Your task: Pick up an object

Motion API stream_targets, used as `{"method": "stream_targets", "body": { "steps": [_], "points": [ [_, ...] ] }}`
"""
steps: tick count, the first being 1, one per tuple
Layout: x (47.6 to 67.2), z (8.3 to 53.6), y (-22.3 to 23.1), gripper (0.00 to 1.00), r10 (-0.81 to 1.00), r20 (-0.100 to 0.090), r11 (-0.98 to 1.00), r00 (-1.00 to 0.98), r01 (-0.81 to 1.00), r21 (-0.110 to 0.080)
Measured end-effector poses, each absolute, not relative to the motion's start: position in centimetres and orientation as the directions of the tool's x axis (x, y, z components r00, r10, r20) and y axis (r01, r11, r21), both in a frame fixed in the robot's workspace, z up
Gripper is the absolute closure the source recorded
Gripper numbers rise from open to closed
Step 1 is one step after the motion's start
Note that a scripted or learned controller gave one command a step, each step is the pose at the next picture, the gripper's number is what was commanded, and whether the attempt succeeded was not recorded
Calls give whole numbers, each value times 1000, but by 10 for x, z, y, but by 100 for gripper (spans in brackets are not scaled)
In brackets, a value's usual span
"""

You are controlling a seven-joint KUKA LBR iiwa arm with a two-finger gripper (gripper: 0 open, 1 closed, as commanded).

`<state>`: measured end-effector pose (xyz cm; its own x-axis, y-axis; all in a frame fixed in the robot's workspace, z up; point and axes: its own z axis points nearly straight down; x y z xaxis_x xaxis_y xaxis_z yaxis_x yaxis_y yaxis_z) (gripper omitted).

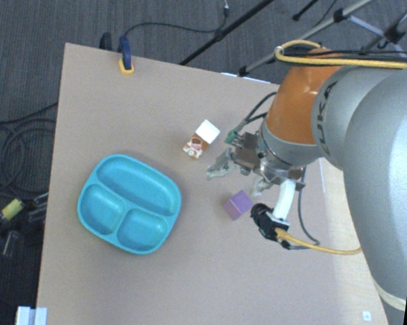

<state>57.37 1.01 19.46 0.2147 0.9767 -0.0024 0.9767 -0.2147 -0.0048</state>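
Note:
A small purple cube (239, 204) lies on the tan board (121, 109), right of centre. My gripper (239, 179) hangs just above and behind it, open, with its fingers spread and nothing between them. A white cube (207, 131) sits to the upper left of the gripper. A small brown-and-white object (193, 148) touches that cube's lower side. A blue three-compartment plate (110, 182) rests on the left half of the board.
The grey arm with its orange band (303, 97) covers the board's upper right. A black connector (265, 223) and a yellow cable (319, 248) trail beside the purple cube. A blue and yellow clamp (126, 57) grips the far edge. Bare board lies in front.

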Motion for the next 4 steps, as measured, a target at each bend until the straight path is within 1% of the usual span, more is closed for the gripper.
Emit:
{"method": "stream_targets", "body": {
  "steps": [1,2,3,4],
  "points": [
    [529,181,26,0,987,-2,-161,161,987,-6],
    [529,188,26,100,987,-2,-162,162,987,-11],
    [529,188,26,0,987,-2,-162,162,987,-11],
    [517,182,-23,0,986,-3,-169,169,986,-6]
  ]
}}
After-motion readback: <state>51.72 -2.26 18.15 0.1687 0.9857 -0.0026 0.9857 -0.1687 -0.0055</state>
